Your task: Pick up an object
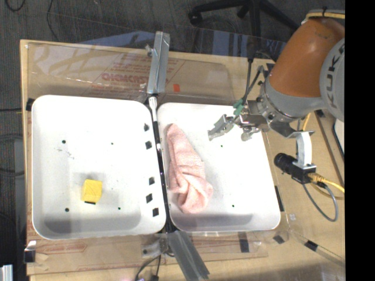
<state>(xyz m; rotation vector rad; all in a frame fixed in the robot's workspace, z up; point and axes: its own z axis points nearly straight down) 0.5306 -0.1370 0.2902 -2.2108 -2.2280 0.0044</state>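
Overhead slanted view of a wooden bench (246,63) carrying two shallow white bins side by side, separated by a grey metal rail (157,63) that runs from the far edge of the bench toward the near edge. The left bin (47,122) contains a small yellow block (92,191), lying flat in its near half, toward the left and well apart from the walls. The right bin (252,180) contains a pink cloth (184,168), bunched into an elongated roll that lies along the bin's left wall, just beside the rail, with its thicker end toward the near edge. The arm (304,57), grey with an orange band, enters from the right and places the gripper (234,130) above the far right part of the right bin. Its two fingers (217,128) are spread apart with nothing between them; the floor of the bin shows in the gap. The gripper is near the upper end of the pink cloth but apart from it, and well apart from the yellow block. A small orange mark (176,88) lies on the bench beyond the right bin. The dark base of a chair (246,4) stands on the floor beyond the bench.
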